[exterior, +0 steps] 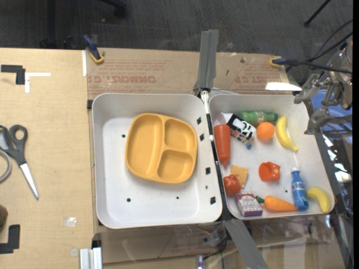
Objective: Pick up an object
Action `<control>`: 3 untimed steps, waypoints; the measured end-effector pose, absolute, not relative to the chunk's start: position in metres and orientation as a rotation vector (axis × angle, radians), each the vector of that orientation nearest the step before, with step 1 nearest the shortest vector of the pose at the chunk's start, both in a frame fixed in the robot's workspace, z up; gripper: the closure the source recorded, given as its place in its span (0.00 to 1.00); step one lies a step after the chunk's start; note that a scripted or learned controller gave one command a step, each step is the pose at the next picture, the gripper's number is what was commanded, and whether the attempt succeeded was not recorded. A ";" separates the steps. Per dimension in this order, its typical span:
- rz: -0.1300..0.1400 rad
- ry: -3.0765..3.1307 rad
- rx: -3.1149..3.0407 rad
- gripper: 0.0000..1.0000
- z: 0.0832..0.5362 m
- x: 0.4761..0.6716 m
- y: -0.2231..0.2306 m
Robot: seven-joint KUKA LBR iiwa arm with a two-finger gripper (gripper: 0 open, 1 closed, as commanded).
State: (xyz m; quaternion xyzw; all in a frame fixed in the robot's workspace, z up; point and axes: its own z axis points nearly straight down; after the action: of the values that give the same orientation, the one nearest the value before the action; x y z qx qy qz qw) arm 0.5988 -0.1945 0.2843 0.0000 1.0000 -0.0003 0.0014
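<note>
Gripper (328, 102) at right bin's (312, 129) edge, finger state unclear; banana (286, 133) just left of it.

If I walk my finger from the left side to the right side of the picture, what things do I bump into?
scissors → yellow divided plate → red bottle → orange → blue bottle → small banana
</note>
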 end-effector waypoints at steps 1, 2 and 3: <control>-0.001 3.134 0.169 0.00 0.128 0.597 -0.206; -0.001 3.125 0.259 0.00 0.093 0.623 -0.215; -0.006 3.137 0.385 0.00 0.091 0.649 -0.206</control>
State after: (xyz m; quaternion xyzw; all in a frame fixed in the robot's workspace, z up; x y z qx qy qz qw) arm 0.6488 -0.2058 0.0913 0.1219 0.9925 -0.0020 -0.0094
